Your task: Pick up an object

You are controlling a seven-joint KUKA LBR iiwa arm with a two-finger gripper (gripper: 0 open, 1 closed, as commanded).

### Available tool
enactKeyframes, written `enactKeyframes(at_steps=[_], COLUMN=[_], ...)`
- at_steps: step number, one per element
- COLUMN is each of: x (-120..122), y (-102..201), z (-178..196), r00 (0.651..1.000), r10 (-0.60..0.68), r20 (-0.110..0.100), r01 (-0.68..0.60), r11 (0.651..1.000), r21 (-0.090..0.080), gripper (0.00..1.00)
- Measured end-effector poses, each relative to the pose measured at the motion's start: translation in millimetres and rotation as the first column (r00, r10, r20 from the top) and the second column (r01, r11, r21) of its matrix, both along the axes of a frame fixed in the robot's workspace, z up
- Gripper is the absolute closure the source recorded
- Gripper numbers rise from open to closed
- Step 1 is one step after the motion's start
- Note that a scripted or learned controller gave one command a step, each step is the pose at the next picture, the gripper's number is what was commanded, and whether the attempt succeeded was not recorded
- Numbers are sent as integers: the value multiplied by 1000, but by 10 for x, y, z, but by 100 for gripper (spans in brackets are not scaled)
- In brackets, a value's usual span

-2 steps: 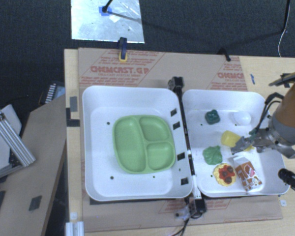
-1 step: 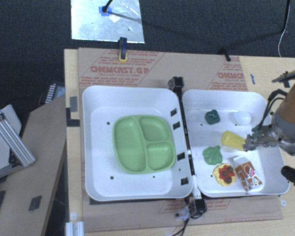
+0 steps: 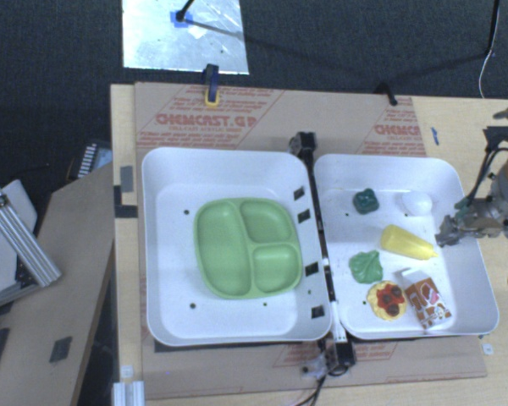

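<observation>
The right bin [image 3: 457, 180] holds several small toy foods: a dark green pepper [image 3: 366, 200], a white egg-like piece [image 3: 416, 203], a yellow wedge [image 3: 407, 243], a green leafy piece [image 3: 366, 266], a round pizza slice [image 3: 387, 299] and a brown carton [image 3: 428, 303]. My gripper [image 3: 451, 229] hangs at the bin's right rim, just right of the yellow wedge. Nothing shows between its fingers.
The left bin [image 3: 169, 176] carries a green divided plate [image 3: 247, 248]. A black hinge strip [image 3: 317, 244] runs between the bins. Cardboard [image 3: 237, 117] lies under both bins. A clamp [image 3: 212, 87] sits at the back edge, and a metal frame [image 3: 13, 235] stands at the left.
</observation>
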State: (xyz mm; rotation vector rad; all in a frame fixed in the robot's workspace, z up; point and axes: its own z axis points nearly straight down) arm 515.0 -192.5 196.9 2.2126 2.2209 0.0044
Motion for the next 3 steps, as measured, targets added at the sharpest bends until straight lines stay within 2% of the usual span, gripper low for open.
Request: enactKeyframes(at_steps=[2, 3], x=[37, 185], y=[-57, 408], z=[753, 643], r00=[1000, 1000], r10=[1, 4], r20=[-2, -5], r01=[-1, -4], r11=[1000, 1000], r21=[0, 3], gripper=[100, 100])
